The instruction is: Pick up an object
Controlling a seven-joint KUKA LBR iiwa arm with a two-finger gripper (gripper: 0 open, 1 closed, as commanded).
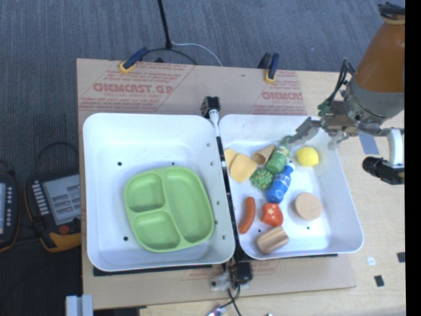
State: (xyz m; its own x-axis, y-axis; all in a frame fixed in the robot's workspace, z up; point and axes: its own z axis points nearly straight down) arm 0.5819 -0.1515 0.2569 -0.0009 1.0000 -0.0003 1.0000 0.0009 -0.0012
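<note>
My tool (297,134) hangs over the far edge of the right bin (342,206), reaching in from the right, its tip near the green bottle (278,158) and the yellow lemon (307,156). From this slanted view I cannot tell whether it is apart or together, and nothing shows clearly between its tips.

The right bin holds the toys in a loose cluster. A cone-shaped piece (264,154) lies beside the green bottle. A yellow wedge (241,167) sits near the divider. A broccoli piece (261,178) touches a blue bottle (280,184). Nearer the front lie a sausage (247,214), a red tomato (272,213), a round tan disc (307,206) and what looks like a bread roll (272,239).

The left bin (112,143) carries a green divided plate (170,208). Both bins rest on the counter (158,87).
</note>
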